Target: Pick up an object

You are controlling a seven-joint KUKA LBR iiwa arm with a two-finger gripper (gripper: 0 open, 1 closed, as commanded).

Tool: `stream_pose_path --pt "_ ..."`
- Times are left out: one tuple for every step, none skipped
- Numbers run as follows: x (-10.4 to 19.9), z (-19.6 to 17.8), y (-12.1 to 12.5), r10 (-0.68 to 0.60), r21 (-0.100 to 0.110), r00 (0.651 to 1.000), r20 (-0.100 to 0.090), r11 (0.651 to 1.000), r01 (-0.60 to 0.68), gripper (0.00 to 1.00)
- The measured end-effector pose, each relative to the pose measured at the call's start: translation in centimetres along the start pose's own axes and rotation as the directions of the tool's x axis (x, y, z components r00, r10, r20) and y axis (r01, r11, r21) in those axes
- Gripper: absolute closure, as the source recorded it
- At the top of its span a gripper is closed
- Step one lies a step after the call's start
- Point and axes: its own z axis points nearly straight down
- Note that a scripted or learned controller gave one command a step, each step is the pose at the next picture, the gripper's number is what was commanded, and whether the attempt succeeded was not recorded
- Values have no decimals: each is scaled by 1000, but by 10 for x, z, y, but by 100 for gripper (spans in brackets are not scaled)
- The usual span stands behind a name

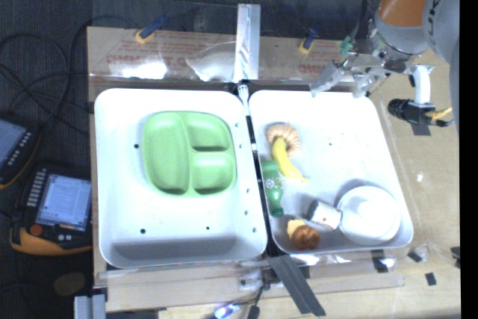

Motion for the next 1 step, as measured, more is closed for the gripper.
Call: stream_pose_path --pt "80 65 -19 568 3 823 2 823 -568 0"
